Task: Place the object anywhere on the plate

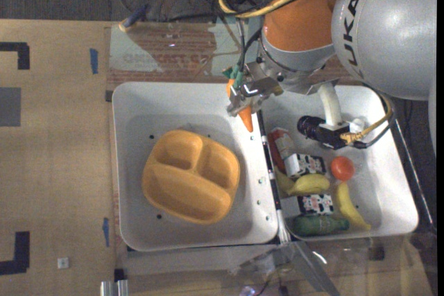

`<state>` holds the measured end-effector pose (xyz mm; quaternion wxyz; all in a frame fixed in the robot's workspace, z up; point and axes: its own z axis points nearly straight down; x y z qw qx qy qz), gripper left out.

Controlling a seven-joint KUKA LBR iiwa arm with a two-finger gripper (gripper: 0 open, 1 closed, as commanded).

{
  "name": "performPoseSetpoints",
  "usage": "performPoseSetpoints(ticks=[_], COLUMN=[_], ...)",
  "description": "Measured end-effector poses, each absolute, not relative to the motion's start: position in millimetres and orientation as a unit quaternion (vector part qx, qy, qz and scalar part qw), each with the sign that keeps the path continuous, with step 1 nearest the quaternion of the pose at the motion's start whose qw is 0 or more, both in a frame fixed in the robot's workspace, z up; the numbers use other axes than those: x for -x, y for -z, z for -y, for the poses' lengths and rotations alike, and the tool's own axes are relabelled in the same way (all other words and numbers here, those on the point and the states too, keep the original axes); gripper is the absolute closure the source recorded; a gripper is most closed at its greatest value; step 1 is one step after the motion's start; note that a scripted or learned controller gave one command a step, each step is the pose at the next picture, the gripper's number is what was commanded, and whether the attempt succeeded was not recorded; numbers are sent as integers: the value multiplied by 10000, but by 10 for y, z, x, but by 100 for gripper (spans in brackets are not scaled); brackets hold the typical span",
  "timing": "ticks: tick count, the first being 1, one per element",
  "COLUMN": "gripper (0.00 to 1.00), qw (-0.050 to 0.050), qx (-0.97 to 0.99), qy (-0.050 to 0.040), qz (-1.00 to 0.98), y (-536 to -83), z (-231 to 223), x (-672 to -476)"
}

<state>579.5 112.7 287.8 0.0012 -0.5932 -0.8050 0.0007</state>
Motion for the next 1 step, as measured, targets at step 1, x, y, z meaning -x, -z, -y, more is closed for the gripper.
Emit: performPoseSetpoints(ticks=[1], gripper=[100], qw=[12], qx=[6866], qy=[-14], qz=[7270], y=[-3134], z=[-1243], x=[-5306])
